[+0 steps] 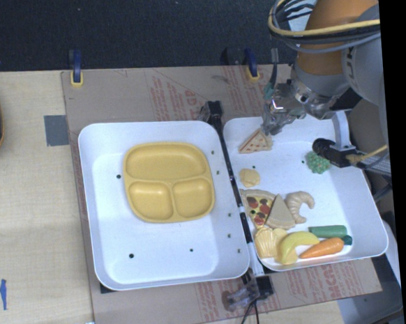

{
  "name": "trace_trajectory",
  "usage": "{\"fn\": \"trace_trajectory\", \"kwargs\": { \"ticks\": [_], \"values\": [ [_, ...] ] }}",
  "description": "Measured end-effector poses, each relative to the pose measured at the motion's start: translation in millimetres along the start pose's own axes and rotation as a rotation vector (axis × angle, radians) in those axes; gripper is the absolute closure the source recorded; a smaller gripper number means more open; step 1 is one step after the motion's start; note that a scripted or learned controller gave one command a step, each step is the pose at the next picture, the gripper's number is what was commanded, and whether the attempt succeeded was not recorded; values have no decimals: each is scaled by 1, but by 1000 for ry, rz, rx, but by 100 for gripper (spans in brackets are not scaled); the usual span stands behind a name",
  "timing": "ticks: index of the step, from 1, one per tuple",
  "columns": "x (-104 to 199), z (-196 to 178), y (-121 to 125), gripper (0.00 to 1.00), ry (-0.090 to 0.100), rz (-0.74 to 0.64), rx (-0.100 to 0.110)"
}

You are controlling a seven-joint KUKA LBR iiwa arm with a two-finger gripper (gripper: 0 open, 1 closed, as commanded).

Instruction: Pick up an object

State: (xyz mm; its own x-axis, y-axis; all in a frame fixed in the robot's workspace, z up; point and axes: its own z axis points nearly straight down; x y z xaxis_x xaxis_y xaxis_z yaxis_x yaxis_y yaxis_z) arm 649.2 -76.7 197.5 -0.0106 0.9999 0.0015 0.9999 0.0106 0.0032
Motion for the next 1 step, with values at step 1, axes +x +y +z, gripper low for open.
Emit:
{"fn": "trace_trajectory", "kwargs": {
  "ticks": [1],
  "values": [
    [-5,5,-1,0,-2,6,6]
  ]
}}
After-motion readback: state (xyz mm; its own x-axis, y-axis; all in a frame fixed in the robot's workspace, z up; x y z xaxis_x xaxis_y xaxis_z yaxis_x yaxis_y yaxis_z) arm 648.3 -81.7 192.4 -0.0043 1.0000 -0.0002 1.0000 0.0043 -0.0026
